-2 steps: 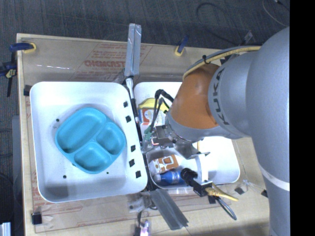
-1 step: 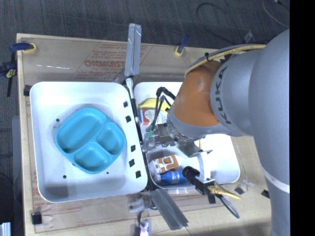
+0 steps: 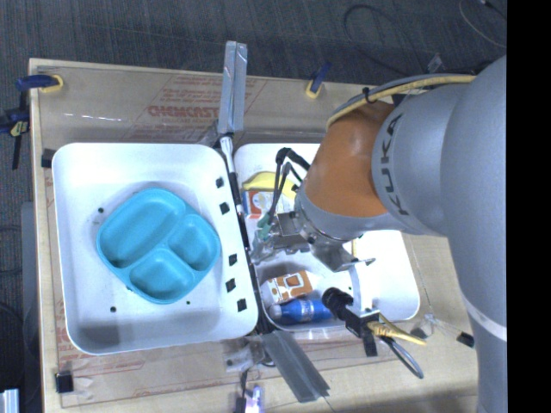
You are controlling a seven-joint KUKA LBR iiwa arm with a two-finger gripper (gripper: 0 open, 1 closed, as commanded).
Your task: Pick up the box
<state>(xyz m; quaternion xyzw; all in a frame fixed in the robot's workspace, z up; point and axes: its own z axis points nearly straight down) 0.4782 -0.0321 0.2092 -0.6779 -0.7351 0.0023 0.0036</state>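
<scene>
A small box (image 3: 287, 284) with orange and white print lies near the front left corner of the right bin (image 3: 405, 295). My gripper (image 3: 265, 231) hangs over the left side of that bin, a little behind the box and close to the wall between the bins. The arm's orange band and grey wrist (image 3: 353, 179) cover most of the bin's middle and hide much of the gripper.
A blue bottle (image 3: 301, 311) lies just in front of the box. A yellow object (image 3: 260, 181) and a red-and-white packet (image 3: 256, 203) sit at the right bin's back left. The left bin (image 3: 77, 317) holds a blue divided plate (image 3: 159, 243).
</scene>
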